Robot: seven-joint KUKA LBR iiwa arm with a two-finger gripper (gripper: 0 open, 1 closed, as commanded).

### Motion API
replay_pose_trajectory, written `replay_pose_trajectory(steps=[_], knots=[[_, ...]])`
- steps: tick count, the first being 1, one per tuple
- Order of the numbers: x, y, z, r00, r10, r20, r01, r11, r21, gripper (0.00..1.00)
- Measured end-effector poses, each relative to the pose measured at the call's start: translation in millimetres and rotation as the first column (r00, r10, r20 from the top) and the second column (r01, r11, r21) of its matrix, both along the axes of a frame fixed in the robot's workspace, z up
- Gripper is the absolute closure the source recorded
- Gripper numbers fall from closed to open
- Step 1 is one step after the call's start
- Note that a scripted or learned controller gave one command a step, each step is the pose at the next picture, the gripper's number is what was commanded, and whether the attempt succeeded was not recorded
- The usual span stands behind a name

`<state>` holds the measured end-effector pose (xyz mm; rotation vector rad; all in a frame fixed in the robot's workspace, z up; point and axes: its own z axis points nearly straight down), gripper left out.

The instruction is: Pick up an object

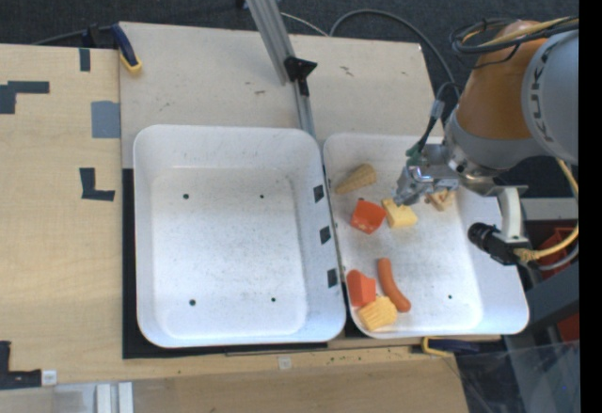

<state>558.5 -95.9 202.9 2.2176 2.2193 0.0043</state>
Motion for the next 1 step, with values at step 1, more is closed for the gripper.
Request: replay_pose_trajectory(steps=[1], knots=[[-0.2,-10.5,51.2,1.000,0.000,0.000,0.000,1.000,-0.001,1.00]])
